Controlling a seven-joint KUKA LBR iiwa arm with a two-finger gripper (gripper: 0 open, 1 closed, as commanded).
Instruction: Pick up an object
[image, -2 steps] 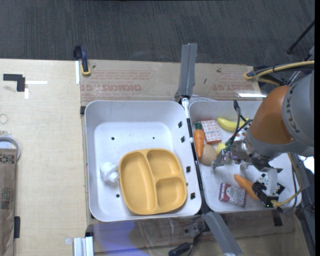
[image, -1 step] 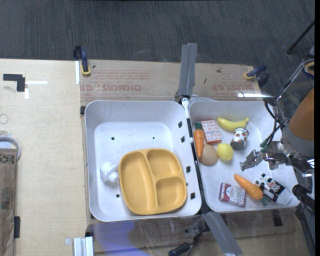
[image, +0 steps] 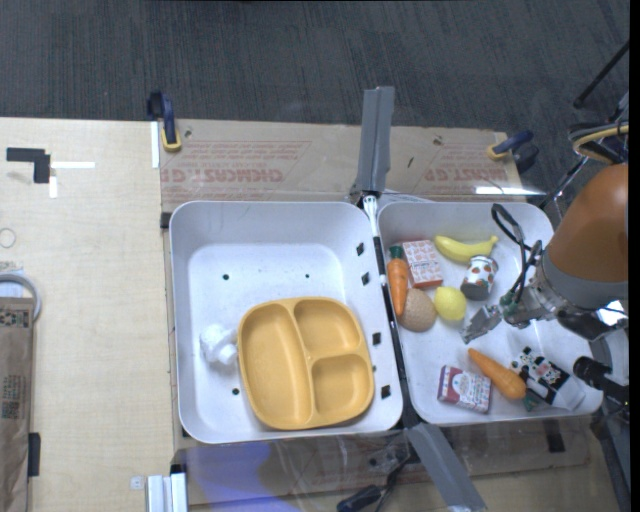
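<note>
The right bin (image: 432, 405) holds several small items: a banana (image: 466, 246), a lemon (image: 451, 303), a brown potato-like ball (image: 418, 310), two carrots (image: 398, 285) (image: 497, 372), two red-and-white boxes (image: 424, 262) (image: 464, 388), a small grey cup-like piece (image: 479, 278) and a black-and-white toy (image: 540, 372). My gripper (image: 480, 326) hangs low over the bin floor, just right of the lemon and above the lower carrot. It looks open, with nothing between its fingers.
The left bin (image: 200, 250) contains a yellow divided plate (image: 305, 358) and a small white lump (image: 217, 345). A grey divider post (image: 375, 140) stands behind the bins. The arm's orange band (image: 600, 225) overhangs the right bin's right side.
</note>
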